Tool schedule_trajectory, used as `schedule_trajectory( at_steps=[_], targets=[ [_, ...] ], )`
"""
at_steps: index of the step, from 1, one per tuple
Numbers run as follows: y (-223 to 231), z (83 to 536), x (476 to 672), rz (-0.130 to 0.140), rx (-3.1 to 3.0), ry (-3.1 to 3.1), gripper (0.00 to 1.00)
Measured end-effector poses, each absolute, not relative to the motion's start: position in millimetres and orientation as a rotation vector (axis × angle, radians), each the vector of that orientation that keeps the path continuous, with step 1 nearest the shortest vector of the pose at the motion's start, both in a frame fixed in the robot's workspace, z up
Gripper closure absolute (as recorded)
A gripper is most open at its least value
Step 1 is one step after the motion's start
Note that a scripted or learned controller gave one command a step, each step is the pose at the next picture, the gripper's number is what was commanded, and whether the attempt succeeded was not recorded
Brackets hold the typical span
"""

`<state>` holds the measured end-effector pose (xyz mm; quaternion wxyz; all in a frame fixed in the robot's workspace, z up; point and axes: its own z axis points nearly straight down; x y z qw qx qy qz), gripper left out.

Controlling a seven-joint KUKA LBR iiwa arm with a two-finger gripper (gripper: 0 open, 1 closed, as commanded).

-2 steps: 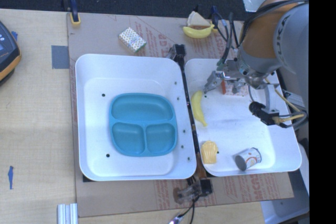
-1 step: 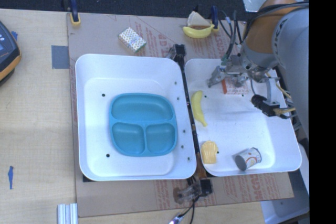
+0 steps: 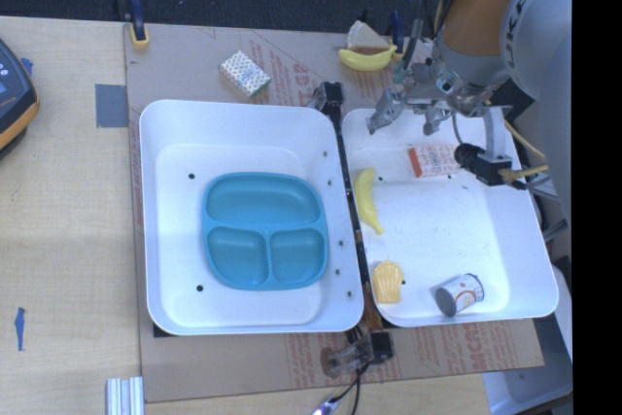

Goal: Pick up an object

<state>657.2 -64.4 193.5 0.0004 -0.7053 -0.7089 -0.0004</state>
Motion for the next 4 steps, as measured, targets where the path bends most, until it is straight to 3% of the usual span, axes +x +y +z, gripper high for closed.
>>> schedule_trajectory(
  at_steps=[1,2,3,4],
  targets=[
    [-41,192,639.5,0.005,-2.213,-2.226,0.00],
    [-98,131,655.5,0.007,-2.216,-2.222,0.00],
    [-137,117,656.1,0.003,-2.218,-2.223,0.00],
    [-105,114,580.6,0.006,-2.215,-2.224,0.00]
  ],
)
